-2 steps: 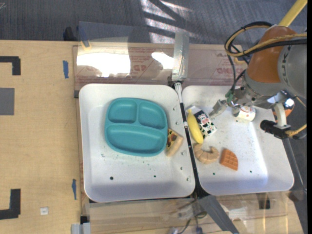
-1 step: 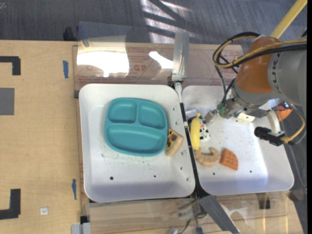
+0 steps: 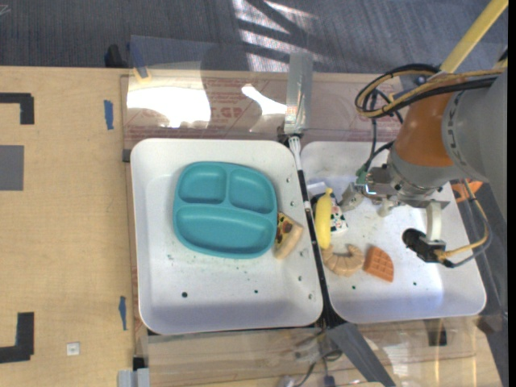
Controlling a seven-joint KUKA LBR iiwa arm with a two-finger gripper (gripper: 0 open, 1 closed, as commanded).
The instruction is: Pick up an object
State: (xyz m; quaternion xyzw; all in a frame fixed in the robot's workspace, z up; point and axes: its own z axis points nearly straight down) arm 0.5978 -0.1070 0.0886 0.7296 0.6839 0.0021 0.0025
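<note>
Two white bins sit on the table. Nothing looks lifted yet: pincer hovers beside the banana. Its grip I cannot tell.

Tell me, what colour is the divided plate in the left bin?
Teal blue; the divided plate shows clearly in the camera view.

**Fingers Lost Under the Wrist**

The gripper is mostly hidden beneath the arm, which runs off the right edge. Just left of it, a small white speckled item is too tiny to identify. Farther left, the pizza slice tucks partly under the teal plate.
</note>
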